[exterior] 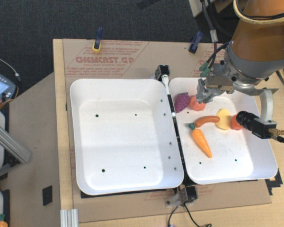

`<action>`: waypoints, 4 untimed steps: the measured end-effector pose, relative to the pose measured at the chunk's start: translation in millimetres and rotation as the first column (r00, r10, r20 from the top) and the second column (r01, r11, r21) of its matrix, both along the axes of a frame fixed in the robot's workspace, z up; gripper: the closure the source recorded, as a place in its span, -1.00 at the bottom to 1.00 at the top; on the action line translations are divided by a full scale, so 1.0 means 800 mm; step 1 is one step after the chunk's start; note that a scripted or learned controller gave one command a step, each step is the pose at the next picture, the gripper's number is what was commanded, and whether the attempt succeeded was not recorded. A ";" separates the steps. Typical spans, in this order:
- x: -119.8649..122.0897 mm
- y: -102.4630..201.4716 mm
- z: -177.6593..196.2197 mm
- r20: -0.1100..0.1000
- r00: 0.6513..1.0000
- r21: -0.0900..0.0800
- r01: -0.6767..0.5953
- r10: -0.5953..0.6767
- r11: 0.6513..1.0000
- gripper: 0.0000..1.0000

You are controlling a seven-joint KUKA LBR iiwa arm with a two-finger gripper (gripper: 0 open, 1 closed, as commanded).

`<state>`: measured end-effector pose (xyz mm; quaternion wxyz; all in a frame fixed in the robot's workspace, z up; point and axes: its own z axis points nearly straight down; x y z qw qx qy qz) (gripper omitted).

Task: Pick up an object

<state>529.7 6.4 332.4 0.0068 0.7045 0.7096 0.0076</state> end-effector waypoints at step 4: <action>-0.021 0.173 -0.034 -0.029 1.000 -0.003 0.008 -0.008 1.000 1.00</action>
